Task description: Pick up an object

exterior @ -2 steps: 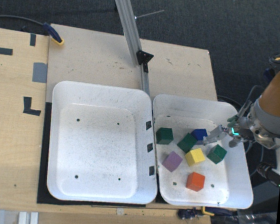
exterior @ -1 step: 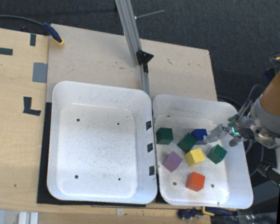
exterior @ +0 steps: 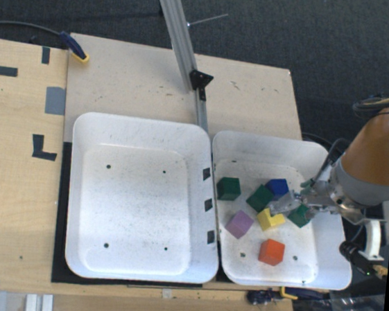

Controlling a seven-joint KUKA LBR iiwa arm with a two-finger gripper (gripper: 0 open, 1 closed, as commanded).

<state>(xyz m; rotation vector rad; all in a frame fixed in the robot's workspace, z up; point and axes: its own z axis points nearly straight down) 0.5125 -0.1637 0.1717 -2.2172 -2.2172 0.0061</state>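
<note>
Gripper (exterior: 288, 205): low in right bin (exterior: 321, 270); jaw state cannot tell.
Yellow cube (exterior: 270, 218): just below the jaws.
Blue cube (exterior: 277, 189): just above.

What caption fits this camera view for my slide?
KUKA arm's end effector low in the right bin among clustered blocks, beside the yellow block and blue block; orange block apart.

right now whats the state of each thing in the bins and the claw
claw: low in the right bin, among the blocks
blue block: flat, beside the claw
yellow block: tilted, right under the claw
dark green block: flat, apart from the rest
purple block: flat, left of yellow
orange block: flat, alone near the front
left bin: sits level beside the right bin
</note>
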